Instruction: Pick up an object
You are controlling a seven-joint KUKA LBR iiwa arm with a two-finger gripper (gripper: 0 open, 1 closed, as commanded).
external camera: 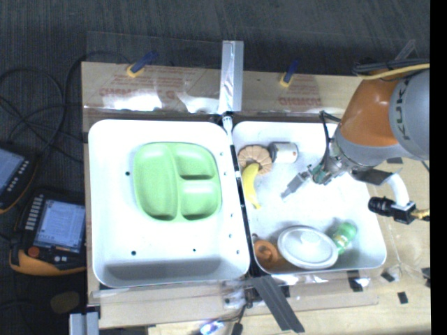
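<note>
— Step in hand?

— Approach, by my judgement. Nothing is lifted. The grey two-finger hand [297, 183] hangs over bare floor of the right white bin [349, 204].

— Its state?

— Slightly parted, holding nothing.

— Nearest objects?

— Yellow banana [249, 182] at nine o'clock of it, small white cylinder [282, 151] at eleven. Next move: descend squarely over one.

Gripper [296, 183] fingertips too small to read; brown object [266, 252] below-left of it half hidden behind white bowl [306, 247]; green item [343, 232] beyond blurred; arm [380, 121] cut off at right.
</note>
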